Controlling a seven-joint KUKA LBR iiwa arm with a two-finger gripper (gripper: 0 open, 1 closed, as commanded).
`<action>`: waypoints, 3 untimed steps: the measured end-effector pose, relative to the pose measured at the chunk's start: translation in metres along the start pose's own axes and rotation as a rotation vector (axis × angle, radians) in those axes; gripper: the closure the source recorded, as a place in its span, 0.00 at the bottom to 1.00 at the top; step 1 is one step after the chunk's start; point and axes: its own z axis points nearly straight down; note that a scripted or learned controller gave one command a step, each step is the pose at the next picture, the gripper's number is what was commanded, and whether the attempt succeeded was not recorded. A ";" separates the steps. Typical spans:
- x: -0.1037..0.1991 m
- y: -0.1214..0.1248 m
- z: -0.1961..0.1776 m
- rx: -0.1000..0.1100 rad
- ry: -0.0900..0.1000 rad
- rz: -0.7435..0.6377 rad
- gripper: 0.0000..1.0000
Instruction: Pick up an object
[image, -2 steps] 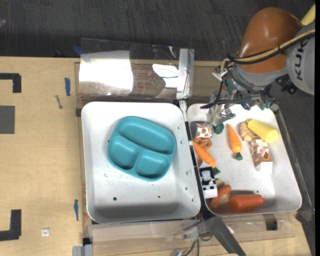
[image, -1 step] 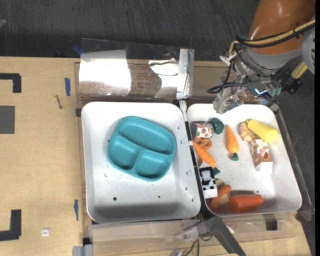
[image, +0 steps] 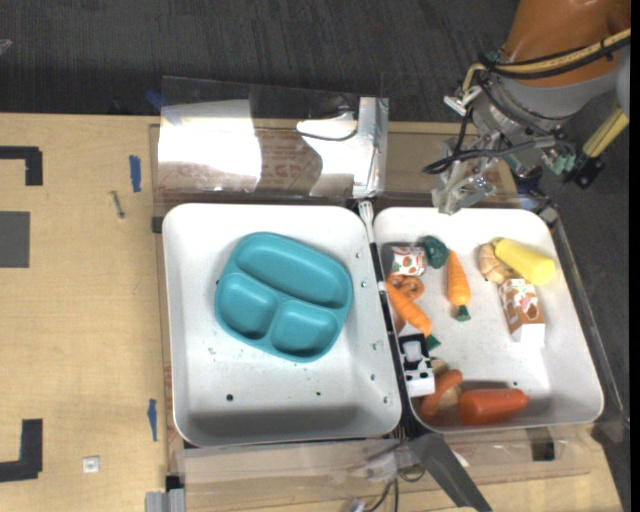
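The right bin (image: 575, 340) holds several small food items. An orange carrot (image: 457, 279) lies near the middle, and a second carrot (image: 411, 307) rests against the left wall. A yellow fruit (image: 527, 260) sits at the far right next to a tan piece (image: 488, 263). A red-and-white packet (image: 522, 303) lies below them. A long red piece (image: 491, 403) lies along the near wall. My gripper (image: 466, 187) hangs over the bin's far rim, apart from all the items, with nothing visibly in it.
A teal divided plate (image: 283, 295) lies in the left bin (image: 190, 350). A small carton (image: 407, 262), a dark green piece (image: 434, 248) and a black-and-white block (image: 415, 362) crowd the right bin's left side. A shiny metal sheet (image: 270, 150) stands behind the bins.
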 end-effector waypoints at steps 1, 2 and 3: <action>0.052 -0.029 0.033 -0.004 0.009 -0.098 1.00; 0.050 -0.028 0.032 -0.004 0.007 -0.101 0.00; 0.116 0.011 0.142 -0.011 0.016 -0.050 0.00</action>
